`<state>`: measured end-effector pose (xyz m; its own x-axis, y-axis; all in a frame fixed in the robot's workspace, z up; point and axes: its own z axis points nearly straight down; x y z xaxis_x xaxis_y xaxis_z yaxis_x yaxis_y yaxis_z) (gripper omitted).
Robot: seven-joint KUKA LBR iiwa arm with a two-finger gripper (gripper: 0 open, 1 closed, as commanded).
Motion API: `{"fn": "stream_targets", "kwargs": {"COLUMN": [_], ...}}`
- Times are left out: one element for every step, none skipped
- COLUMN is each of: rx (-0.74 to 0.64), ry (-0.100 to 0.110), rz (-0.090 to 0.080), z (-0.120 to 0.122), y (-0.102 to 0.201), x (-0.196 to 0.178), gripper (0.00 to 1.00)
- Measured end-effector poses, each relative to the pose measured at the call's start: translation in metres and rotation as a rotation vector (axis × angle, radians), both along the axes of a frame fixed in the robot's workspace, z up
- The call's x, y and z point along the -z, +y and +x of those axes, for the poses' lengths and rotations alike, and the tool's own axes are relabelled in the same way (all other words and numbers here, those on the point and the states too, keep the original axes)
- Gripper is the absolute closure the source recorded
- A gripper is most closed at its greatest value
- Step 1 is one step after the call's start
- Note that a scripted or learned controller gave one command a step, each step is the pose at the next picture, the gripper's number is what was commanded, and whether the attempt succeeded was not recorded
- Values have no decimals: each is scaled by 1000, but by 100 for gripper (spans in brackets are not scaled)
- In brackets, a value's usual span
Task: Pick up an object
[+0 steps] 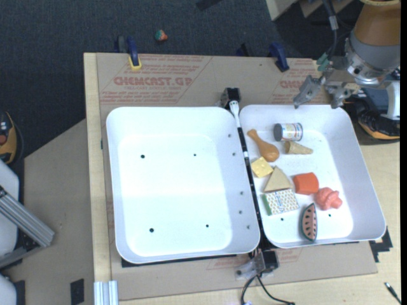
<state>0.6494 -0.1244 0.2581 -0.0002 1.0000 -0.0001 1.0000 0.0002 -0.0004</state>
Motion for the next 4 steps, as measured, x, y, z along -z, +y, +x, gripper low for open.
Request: {"fn": "stream_targets", "kwargs": {"rx": [3,0,2,2], "ry": [1,-15,-31,7], "rz": [-1,-5,-2,3], "z": [17,21,25,-41], "y": [-73,-41,-12,6], "x": [88,144,152,174], "gripper": [0,0,0,0]}}
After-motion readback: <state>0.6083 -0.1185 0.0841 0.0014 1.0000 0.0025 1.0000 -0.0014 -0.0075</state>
